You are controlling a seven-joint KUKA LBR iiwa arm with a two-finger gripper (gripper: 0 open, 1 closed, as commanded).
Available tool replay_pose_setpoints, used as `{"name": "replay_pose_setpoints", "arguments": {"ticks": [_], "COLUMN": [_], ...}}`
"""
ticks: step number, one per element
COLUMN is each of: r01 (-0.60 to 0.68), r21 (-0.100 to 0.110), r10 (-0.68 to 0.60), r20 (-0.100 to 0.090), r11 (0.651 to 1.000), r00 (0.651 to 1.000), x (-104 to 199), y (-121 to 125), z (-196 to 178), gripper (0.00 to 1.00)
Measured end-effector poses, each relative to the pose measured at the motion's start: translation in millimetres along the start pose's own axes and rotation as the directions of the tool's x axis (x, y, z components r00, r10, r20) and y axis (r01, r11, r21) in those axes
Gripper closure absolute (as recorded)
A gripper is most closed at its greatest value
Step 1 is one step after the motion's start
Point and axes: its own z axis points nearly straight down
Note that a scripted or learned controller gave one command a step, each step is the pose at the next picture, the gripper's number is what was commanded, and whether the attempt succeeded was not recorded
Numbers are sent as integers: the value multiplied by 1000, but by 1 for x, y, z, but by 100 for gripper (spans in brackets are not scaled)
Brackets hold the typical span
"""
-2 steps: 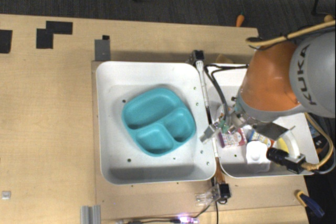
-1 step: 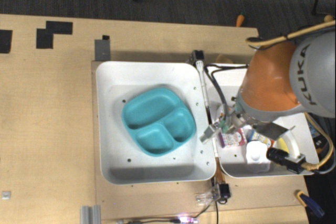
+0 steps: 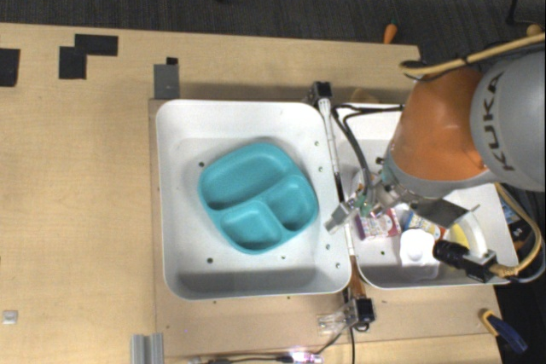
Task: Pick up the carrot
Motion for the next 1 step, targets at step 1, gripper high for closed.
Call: {"name": "replay_pose_setpoints", "arguments": {"ticks": [1], "r01": [2], "r21": [-7], "r10": [-2], "r20": [3], "r11": [1000], "r00": [1000], "x": [0], "y": [3], "z": [-11], "gripper": [100]}}
